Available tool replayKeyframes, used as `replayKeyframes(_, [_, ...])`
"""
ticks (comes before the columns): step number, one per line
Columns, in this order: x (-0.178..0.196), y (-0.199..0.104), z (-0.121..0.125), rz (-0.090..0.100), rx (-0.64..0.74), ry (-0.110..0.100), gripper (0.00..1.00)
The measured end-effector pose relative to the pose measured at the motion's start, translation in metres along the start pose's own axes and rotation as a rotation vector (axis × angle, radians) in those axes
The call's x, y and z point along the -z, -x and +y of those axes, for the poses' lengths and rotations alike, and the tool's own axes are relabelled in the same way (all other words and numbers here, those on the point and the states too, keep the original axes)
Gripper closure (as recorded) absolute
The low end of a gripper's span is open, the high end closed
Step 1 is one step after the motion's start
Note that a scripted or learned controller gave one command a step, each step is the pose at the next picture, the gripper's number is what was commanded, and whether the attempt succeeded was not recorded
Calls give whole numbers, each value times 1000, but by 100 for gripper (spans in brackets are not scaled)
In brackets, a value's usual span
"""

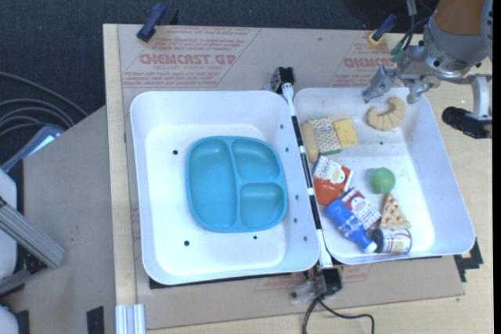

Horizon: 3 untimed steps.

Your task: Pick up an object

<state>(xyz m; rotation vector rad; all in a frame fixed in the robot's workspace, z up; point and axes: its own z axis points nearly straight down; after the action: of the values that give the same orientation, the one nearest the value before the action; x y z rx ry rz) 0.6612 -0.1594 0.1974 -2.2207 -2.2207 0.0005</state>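
My gripper [395, 90] hangs over the far edge of the right bin [446, 168], open, with nothing between its fingers. Just below it a tan croissant [386, 115] lies on the bin floor, apart from the fingertips. Further into the bin are a yellow cracker block [335, 134], a bread piece [310, 140], a red packet [331, 177], a green ball [382, 180], a blue bottle [347, 220], a pizza slice [393, 211] and a small can [396, 240].
The left bin [156, 129] holds a blue divided plate [235, 182]. A black hinge strip [301, 160] runs between the bins. Blue clamps [151, 21] sit on the cardboard at the back. Cables lie at the left.
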Motion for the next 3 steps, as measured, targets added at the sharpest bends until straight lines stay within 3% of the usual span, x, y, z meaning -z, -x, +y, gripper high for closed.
replayKeyframes(1, [-102,-1,5,0,-1,-2,0])
replayKeyframes(2, [-112,-61,6,1,1,0,0])
replayKeyframes(3, [-112,-67,5,0,1,-1,0])
